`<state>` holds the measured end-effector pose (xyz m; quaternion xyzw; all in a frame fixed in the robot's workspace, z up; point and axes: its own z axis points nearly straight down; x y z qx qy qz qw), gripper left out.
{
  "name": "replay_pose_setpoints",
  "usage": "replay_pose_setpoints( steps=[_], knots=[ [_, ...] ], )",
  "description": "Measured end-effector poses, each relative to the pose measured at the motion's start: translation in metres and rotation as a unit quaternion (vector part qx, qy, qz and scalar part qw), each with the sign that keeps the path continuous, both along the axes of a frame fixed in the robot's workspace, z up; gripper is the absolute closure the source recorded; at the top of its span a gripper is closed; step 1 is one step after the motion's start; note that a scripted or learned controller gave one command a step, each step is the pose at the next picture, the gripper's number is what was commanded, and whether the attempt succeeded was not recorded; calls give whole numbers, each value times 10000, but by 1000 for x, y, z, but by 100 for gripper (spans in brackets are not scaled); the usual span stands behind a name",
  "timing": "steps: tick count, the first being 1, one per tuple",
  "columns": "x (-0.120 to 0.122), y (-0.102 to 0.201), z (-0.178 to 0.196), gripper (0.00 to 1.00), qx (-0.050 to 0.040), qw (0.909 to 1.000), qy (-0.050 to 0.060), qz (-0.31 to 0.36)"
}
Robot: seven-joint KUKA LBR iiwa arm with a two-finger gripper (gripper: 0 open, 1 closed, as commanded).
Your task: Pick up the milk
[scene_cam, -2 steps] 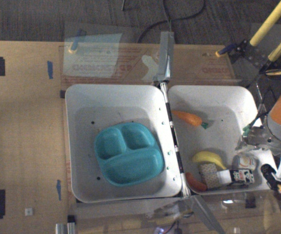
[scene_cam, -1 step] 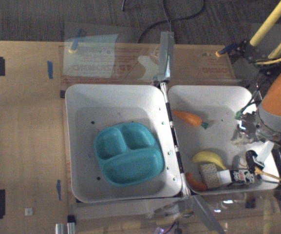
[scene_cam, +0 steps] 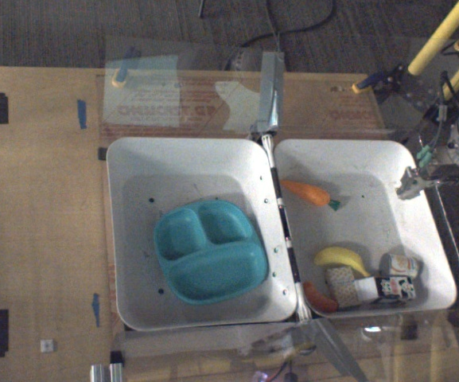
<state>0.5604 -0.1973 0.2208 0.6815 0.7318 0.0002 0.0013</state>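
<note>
— So, where is the milk?

— The milk carton [scene_cam: 382, 288] lies on its side in the near right corner of the right bin [scene_cam: 372, 153], its long axis running roughly left to right, the black-and-white printed end toward the bin's right wall. It's a small boxy paperboard thing, flat-faced, with crisp edges.

— And what crowds it?

— A speckled tan block [scene_cam: 341, 285] touches its left end, a second small carton [scene_cam: 398, 264] sits just behind it, and a banana [scene_cam: 340, 257] curves, smooth and yellow, close behind the block. A red-orange piece [scene_cam: 319, 296] lies further left (I can't tell what it is). The carrot [scene_cam: 308, 193] is well apart, up the bin.

— Where are you?

— My gripper [scene_cam: 412, 183] hangs at the right bin's right rim, by the far half. The milk lies toward the near edge from me and slightly left. Whether my fingers are apart or together, I can't tell.

— The other bin?

— The left bin [scene_cam: 134, 165] holds a teal divided plate [scene_cam: 209, 251], glossy plastic.
</note>
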Motion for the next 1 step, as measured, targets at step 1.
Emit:
replay_pose_setpoints(
  steps=[1],
  knots=[
    [0,0,0,0,0,10000,1,2]
  ],
)
